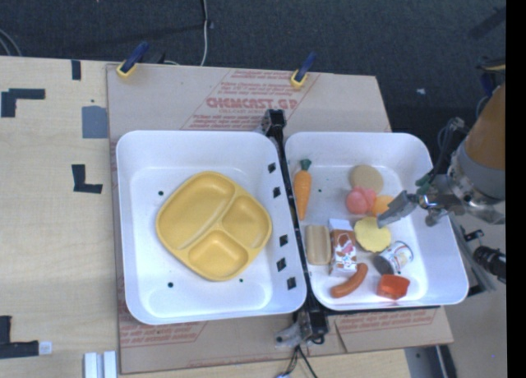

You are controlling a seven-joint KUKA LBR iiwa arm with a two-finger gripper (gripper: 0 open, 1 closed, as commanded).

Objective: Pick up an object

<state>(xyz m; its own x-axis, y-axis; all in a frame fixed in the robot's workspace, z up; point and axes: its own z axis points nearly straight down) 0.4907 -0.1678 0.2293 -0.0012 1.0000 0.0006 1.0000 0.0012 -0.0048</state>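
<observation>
Your arm (485,146) comes in over the right rim of the right bin (411,145), orange band high, wrist angled down and toward the bin's middle. The gripper (400,206) sits low over the toy food, its tip just above the yellow round piece (372,236) and just beside the pink piece (360,200). You cannot tell how far the fingers are spread, and nothing shows between them.

Around the yellow round piece: tan round piece (366,177) beyond it, carrot (302,187) well off toward the bin divider, small printed carton (343,251) touching its near-left side, sausage (348,280) and red block (393,287) nearer the front wall. Yellow divided plate (214,224) lies in the left bin (136,204).
</observation>
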